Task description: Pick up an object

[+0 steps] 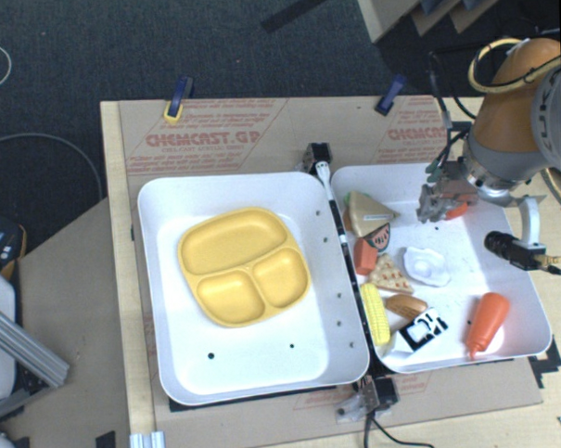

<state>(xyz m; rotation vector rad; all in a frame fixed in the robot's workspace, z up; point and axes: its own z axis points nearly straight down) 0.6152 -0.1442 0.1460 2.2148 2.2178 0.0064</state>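
Lying just beside jaws [435, 205]: red object [454, 211]

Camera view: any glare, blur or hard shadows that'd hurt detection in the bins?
Camera view: lighting even and soft, shadows faint. The yellow divided plate shows mild sheen but no blown-out glare. The white object blends into the right bin, low contrast. The gripper is small and slightly soft, its finger state unreadable. Focus otherwise sharp.

The arm [526, 106] is cut off by the frame's right edge, the tool [435, 205] at right centre is too small for its tips to be resolved, and it partly hides a red object [456, 211].
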